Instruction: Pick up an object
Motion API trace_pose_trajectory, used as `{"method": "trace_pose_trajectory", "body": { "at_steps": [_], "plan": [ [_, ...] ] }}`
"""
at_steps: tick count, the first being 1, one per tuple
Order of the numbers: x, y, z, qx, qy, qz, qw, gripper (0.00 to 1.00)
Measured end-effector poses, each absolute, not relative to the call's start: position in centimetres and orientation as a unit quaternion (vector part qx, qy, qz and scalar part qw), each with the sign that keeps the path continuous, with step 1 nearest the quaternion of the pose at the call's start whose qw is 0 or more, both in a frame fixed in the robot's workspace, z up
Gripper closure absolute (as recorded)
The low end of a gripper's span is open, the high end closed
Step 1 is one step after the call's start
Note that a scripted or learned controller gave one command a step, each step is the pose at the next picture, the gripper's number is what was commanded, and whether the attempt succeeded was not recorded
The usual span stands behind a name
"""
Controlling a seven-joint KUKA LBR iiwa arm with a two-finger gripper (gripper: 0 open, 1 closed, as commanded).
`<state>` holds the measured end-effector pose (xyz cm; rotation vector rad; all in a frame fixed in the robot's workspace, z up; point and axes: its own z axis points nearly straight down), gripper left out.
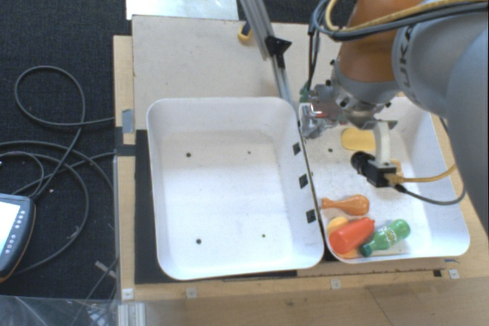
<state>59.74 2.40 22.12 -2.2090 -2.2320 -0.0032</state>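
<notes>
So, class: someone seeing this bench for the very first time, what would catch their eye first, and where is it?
First the big grey arm with its orange band, reaching in from the right over the right bin. Next, the bright cluster in that bin's near corner: an orange-red carrot-like toy, a green bottle and an orange pin-shaped piece. The left bin sits beside it.

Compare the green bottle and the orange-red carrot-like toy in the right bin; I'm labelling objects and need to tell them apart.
The green bottle is green with a white cap end; the carrot-like toy is orange-red all over. The bottle is slimmer and lies nearer the bin's right wall; the toy is thicker and lies nearer the divider. Both lie on their sides, touching, in the right bin's near corner.
</notes>
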Motion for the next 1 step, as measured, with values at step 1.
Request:
{"method": "trace_pose_trajectory", "body": {
  "at_steps": [1],
  "plan": [
    [58.51,8.01,23.43,-0.703,-0.711,-0.0019,0.000,1.00]
  ]
}}
